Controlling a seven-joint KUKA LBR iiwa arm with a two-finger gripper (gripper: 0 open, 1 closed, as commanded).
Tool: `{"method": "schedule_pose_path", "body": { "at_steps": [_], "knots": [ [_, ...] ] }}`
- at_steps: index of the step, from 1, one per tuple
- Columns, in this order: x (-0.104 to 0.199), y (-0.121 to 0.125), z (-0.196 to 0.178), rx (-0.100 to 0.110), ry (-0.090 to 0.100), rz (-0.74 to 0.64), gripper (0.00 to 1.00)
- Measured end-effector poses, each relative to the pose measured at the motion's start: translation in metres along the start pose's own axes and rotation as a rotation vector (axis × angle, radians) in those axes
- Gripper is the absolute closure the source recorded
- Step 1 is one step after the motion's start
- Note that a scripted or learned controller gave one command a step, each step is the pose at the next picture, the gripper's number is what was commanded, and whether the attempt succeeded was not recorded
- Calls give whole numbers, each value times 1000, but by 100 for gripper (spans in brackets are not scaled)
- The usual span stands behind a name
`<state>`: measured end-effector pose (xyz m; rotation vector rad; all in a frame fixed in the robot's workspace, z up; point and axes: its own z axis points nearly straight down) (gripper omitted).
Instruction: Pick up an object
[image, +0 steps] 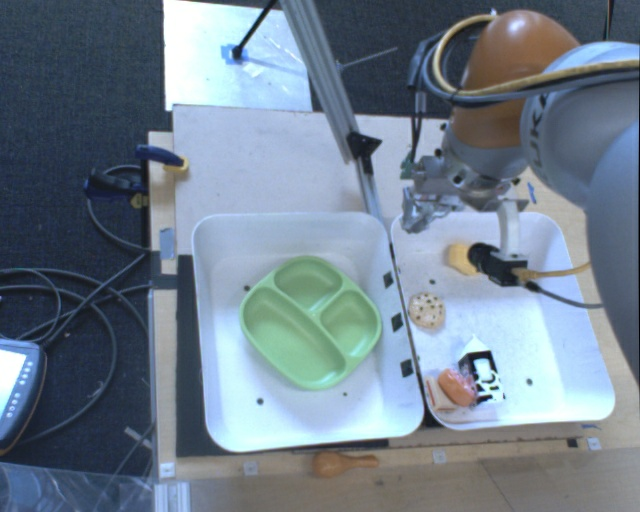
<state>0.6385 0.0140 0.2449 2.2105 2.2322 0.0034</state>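
Here, the grey arm with its orange band (510, 60) leans in from the right over the far edge of the shallow white right-hand bin (580, 340), wrist pointing down. The shallow white left-hand bin (215, 330) holds a light green three-compartment plastic plate (312, 320). The metal two-finger gripper (418, 218) hangs at the right bin's far left corner with nothing between its fingers; whether they are open cannot be told. Just beside it to the right lies a small yellow object (460, 258); nearer, a round speckled cookie (427, 311); well apart, a black-and-white packet (482, 372) touching a small pink-orange object (452, 388)
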Motion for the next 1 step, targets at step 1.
{"method": "schedule_pose_path", "body": {
  "at_steps": [1],
  "knots": [
    [48, 0, -2, -1, 1, -1, 100]
  ]
}}
